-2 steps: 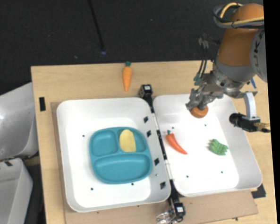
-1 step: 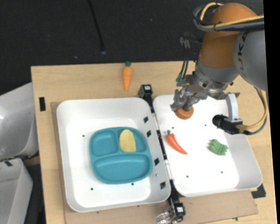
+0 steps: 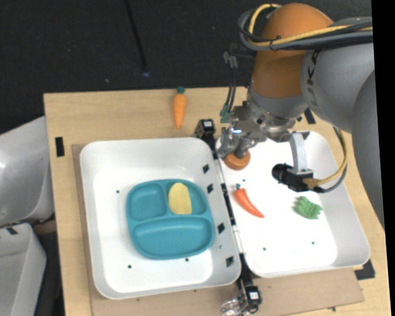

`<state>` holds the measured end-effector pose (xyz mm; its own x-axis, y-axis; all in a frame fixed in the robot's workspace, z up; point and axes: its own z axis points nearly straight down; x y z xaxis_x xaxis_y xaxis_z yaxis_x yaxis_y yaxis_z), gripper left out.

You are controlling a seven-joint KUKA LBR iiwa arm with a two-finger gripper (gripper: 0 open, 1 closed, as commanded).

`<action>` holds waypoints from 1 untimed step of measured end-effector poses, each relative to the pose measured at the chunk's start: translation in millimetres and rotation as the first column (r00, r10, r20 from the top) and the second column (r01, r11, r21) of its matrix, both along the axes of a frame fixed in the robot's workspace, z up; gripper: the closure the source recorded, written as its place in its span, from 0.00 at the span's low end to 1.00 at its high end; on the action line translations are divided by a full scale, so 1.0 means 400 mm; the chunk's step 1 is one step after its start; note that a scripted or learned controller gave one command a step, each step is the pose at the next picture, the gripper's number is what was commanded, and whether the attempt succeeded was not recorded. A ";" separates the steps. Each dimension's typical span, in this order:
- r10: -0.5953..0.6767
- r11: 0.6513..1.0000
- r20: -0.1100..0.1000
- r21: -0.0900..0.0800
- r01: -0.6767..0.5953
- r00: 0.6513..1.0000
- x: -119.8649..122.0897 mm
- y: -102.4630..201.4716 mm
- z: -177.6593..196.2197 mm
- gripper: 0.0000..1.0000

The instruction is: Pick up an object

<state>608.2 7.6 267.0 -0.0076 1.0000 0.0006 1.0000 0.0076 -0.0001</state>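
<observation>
Blue tray [image 3: 164, 237] w/ yellow piece [image 3: 180, 198] in left bin [image 3: 104, 273]. Right bin [image 3: 336, 245]: red pepper [image 3: 248, 203], green item [image 3: 308, 208]. Gripper [image 3: 236, 151] over orange round obj [image 3: 237, 161] at bin's far-left corner; grasp state: cannot tell.

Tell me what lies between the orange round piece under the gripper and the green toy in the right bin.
The camera view shows a red pepper roughly between the orange round piece and green toy, slightly left.

Small round orange object [image 3: 237, 160] sits at right bin's [image 3: 336, 245] upper-left corner.
</observation>
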 end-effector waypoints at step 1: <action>-0.001 1.000 -0.001 0.000 0.001 1.000 -0.014 0.129 -0.043 1.00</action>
